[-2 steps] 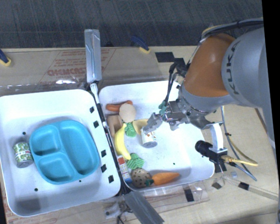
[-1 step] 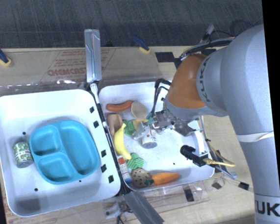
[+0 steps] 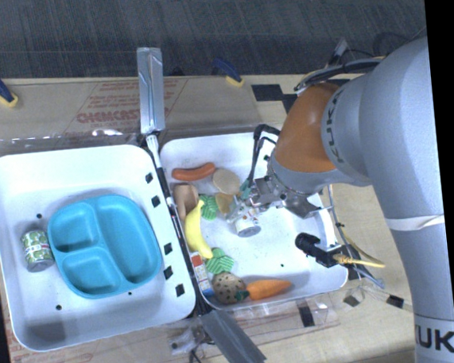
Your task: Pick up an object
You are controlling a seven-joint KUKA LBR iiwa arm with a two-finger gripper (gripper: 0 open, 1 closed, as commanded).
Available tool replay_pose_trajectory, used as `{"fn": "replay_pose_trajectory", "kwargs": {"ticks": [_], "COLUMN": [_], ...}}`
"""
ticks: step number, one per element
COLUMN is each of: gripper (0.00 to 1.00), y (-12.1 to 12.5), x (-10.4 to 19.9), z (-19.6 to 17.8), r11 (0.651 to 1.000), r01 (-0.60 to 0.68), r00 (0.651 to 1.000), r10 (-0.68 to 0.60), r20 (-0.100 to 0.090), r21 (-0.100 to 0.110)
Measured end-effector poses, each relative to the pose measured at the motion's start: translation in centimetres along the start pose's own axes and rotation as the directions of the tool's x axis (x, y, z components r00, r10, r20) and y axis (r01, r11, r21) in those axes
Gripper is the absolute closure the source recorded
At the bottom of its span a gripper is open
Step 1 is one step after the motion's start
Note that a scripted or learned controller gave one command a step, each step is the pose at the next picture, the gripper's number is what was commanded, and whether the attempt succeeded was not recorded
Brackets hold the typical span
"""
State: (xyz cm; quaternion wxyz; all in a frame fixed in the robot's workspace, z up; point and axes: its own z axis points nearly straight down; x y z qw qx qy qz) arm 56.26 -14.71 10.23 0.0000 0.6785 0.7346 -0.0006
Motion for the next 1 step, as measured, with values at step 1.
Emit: {"fn": "replay_pose_trajectory", "kwargs": {"ticks": [1], "gripper": [1.0], "y": [0.61], "x": [6.1], "z": [-13.67], "r11": [0.999], "r01": [-0.034], "r00": [0.999], "r10": [0.034], "r20": [-0.001], "r21": [-0.01]}}
